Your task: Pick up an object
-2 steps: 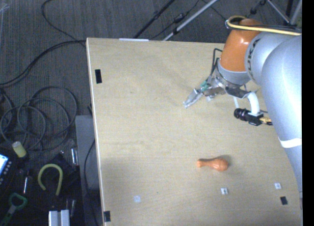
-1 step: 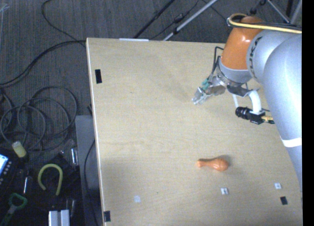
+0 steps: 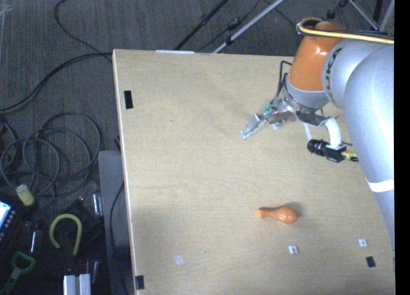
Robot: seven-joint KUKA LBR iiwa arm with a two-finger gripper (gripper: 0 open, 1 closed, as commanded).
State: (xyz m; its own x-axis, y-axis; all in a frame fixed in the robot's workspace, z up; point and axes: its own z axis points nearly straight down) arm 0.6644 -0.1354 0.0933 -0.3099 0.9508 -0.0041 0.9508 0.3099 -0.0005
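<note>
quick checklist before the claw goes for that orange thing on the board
1. Target in sight: the orange pear-shaped object lies on the tan board, unobstructed. ok
2. Claw over target: it sits well up and left of the object in the camera view, apart from it. not ok
3. Claw holding nothing: nothing visible between its tips. ok
4. Claw opening: too small to judge. cannot tell
5. Path clear: bare board between claw and object. ok
6. Object's lie: on its side, narrow end pointing left. ok
</note>
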